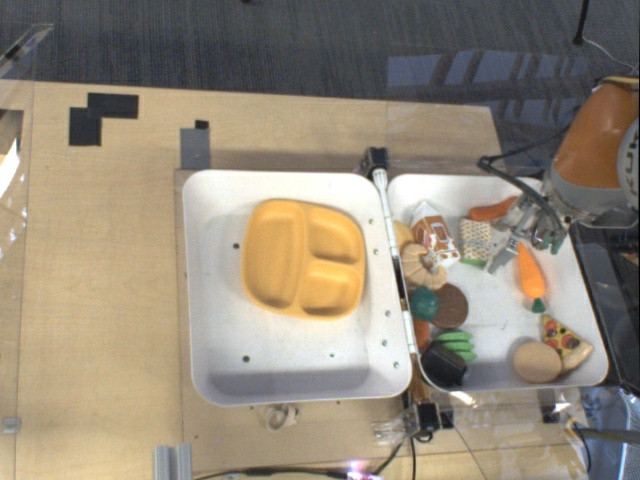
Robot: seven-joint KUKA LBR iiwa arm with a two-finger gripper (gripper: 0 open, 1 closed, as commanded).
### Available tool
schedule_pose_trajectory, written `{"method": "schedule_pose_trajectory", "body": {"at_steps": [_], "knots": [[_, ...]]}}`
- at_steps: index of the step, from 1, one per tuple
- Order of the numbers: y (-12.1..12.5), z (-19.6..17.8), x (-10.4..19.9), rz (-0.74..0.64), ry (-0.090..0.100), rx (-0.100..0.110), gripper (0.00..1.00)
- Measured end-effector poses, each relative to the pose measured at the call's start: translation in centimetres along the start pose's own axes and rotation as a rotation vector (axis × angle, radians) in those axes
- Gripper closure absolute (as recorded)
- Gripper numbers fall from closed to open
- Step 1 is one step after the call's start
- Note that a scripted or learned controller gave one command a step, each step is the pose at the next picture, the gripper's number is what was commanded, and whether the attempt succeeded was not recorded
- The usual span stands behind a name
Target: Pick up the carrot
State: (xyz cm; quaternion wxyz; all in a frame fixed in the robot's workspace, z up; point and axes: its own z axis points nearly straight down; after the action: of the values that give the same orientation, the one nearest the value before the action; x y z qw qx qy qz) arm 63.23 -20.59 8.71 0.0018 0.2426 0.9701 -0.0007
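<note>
The bench (120,298) carries two white bins; the one far out from the jaws (290,378) holds only a yellow divided plate (303,258). The bin under the jaws (590,363) is crowded with toy food.

The arm (598,148) reaches in with the jaws (522,236) low over that bin's upper part; I cannot tell whether they are parted or closed, and nothing is visibly between them.

The carrot (531,274) lies just below the jaws, its thick end nearest them and its tip pointing away toward the pizza slice (566,340).

The main risk, as I judge it, is closing off-centre: the tapered carrot could squirt sideways or roll. The patterned box (476,239) beside the jaws and the red piece (492,211) just above them could be caught or nudged instead.
</note>
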Motion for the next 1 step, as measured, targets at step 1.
{"method": "schedule_pose_trajectory", "body": {"at_steps": [1], "knots": [[-1.78, -0.23, 5.26, -0.008, -0.009, -0.004, 0.00]]}}
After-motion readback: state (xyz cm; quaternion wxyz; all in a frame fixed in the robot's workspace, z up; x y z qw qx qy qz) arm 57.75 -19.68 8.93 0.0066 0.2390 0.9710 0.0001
